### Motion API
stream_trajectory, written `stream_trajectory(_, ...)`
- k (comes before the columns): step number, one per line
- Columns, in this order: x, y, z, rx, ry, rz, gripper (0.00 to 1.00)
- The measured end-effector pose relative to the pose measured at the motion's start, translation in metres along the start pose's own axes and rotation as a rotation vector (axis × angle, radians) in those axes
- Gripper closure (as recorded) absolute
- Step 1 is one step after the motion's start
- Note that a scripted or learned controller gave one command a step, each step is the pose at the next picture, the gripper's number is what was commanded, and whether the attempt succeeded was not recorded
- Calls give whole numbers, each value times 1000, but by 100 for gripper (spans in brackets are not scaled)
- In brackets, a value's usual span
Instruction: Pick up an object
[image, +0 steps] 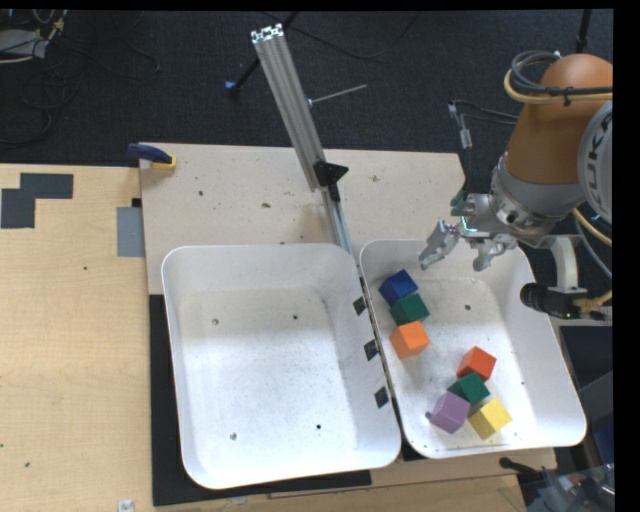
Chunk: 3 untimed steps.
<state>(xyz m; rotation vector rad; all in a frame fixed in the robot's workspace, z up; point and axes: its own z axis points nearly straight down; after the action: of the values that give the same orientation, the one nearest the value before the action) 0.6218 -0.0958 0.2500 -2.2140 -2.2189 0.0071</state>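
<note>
Several small blocks lie in the right bin (545, 345). A blue block (398, 285), a green block (409, 309) and an orange block (410, 339) line up along its left wall. Nearer the front sit a red-orange block (478, 363), a dark green block (468, 388), a purple block (449, 411) and a yellow block (489, 417). My gripper (461, 250) hangs over the bin's back edge, right of the blue block and above it. Its fingers (436, 249) are spread open with nothing between them.
The left bin (270, 360) lies beside the right one, with black clips on the shared wall. A slanted aluminium bar (296, 115) rises behind the bins. A blue and yellow clamp (150, 155) sits at the board's back left corner.
</note>
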Motion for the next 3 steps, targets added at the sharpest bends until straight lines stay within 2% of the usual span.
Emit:
stream_trajectory(1, -1, 1, -3, -5, -1, 2, 0)
stream_trajectory(3, -3, -3, 86, 1, -1, 4, 0)
